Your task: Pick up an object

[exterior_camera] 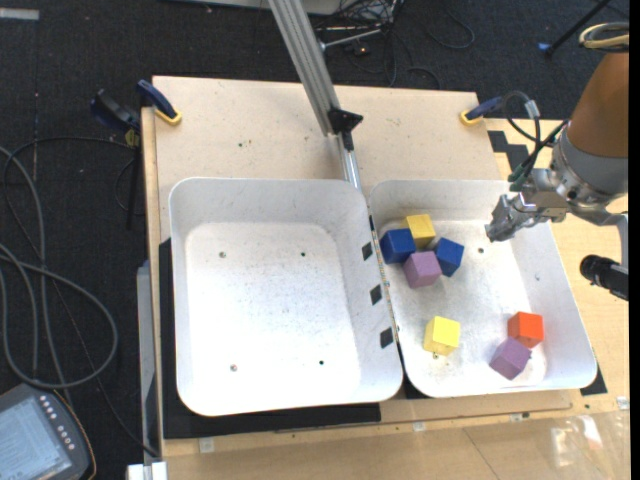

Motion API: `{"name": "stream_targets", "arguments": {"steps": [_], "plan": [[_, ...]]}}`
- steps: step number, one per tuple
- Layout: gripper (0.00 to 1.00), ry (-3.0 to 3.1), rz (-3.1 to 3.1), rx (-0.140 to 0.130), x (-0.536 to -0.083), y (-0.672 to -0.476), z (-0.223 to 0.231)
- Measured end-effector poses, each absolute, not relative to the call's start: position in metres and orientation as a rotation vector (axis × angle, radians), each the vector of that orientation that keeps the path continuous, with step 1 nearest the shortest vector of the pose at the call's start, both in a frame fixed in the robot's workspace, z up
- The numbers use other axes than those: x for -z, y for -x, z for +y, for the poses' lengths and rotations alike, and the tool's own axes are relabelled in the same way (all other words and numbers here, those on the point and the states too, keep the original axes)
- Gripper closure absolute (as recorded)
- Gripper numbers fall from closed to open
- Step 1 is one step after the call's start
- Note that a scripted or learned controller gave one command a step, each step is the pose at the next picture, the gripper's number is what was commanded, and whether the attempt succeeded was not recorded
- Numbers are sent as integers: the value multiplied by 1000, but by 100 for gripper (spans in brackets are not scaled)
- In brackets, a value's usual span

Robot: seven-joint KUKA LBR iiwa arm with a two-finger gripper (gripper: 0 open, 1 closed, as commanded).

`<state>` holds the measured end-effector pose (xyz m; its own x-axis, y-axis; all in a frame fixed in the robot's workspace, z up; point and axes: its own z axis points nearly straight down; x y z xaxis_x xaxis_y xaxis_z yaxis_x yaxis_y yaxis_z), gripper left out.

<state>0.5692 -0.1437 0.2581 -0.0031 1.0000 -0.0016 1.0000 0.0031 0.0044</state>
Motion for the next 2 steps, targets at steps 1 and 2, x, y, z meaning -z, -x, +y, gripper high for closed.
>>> {"name": "stream_targets", "arguments": {"steps": [1, 2], "plan": [[100, -2214, 2230, 0, -246, -582, -98], [100, -2213, 2229, -2, -247, -591, -54]]}}
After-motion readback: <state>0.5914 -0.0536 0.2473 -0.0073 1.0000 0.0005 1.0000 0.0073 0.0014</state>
